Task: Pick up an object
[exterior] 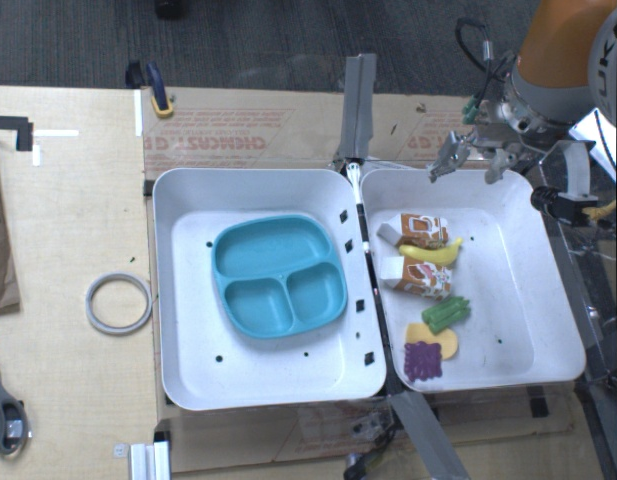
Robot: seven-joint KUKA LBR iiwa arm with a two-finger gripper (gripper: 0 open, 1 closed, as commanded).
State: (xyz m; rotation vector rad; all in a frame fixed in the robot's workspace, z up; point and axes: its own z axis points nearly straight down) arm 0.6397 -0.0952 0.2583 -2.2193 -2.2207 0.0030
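My gripper (470,165) hangs over the far rim of the right bin (548,298), its two fingers spread open with nothing between them. Below it in that bin lie a brown snack packet (424,228), a yellow banana (432,253) and a second packet (422,279), all touching one another. Nearer the front lie a green vegetable (446,313), a small yellow piece (447,344) and a purple bunch of grapes (422,361). The gripper is well clear of them all, toward the back.
A blue three-compartment plate (278,276) lies in the left bin (178,268). A grey divider post (357,108) stands at the back between the bins. On the bench to the left lie a tape ring (119,302) and scissors (6,423).
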